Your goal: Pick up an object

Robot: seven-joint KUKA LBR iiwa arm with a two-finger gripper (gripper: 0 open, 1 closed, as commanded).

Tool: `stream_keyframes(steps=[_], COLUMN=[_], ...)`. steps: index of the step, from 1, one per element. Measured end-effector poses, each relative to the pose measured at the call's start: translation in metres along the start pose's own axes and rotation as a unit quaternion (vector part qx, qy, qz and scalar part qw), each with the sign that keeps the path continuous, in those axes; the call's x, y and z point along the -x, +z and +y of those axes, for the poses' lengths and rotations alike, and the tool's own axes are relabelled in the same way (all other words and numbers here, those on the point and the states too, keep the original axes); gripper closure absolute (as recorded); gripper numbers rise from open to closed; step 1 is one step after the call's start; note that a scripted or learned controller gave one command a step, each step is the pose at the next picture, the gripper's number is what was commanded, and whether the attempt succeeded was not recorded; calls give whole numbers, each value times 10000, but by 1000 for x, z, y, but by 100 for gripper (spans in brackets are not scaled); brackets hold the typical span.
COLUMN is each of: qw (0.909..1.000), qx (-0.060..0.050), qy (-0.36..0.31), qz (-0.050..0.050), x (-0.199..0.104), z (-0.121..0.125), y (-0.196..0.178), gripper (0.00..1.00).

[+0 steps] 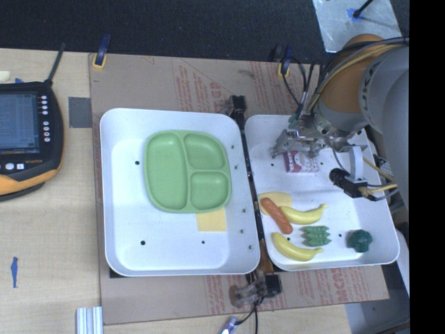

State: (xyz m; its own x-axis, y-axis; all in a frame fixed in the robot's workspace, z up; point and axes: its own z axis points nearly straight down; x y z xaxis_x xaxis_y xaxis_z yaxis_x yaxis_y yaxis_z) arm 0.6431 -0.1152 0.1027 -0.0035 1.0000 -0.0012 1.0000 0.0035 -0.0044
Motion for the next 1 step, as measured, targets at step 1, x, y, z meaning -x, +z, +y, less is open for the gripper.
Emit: stream_keyframes(steps=[1], qw=[10000], qx=[-3], qy=[-2], qz=[-5], x=[1], z=[0], y=[-11], gripper=[100])
